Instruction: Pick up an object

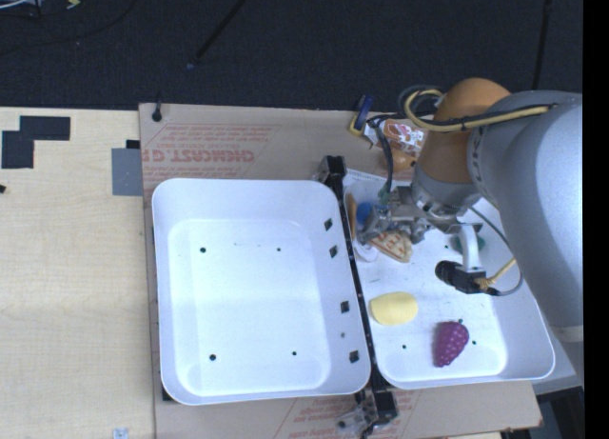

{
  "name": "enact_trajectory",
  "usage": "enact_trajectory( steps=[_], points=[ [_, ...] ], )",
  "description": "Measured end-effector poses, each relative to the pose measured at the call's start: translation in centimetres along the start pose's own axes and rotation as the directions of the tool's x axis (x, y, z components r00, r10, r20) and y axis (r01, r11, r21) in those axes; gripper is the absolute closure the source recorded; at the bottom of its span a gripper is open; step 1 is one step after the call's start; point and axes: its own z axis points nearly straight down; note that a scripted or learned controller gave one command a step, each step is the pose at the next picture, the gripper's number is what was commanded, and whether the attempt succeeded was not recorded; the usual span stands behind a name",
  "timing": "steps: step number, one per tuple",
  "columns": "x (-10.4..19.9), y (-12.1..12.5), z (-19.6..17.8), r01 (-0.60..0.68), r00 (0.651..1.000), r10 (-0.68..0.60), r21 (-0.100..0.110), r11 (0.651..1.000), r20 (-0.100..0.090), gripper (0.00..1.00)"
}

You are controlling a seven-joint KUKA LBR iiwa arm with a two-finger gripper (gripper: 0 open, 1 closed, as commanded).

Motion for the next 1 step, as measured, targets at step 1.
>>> enact_trajectory(
  steps=[1],
  points=[
    [-0.01,-0.09,-0.95,0.0,1.0,0.0,-0.001,1.0,-0.001,1.0]
  ],
)
